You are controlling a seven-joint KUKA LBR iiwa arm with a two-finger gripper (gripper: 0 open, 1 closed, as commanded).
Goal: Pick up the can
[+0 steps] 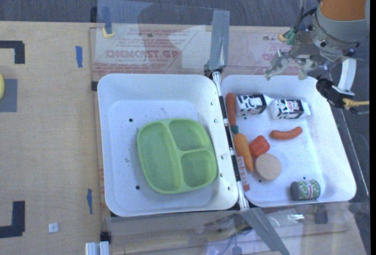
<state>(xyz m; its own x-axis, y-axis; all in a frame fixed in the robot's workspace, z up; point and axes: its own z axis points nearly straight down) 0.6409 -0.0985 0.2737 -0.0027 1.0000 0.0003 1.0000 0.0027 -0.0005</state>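
Small green-labelled metal can [305, 190] lies sideways, far from gripper [288, 66]; fingers look released, empty; may roll when pinched.

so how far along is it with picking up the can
Nothing looks done yet. The can lies on its side near the front corner of the right bin, untouched. The gripper hovers over the bin's far rim with nothing between its fingers, well away from the can. Reaching it, closing on it and lifting are all left.
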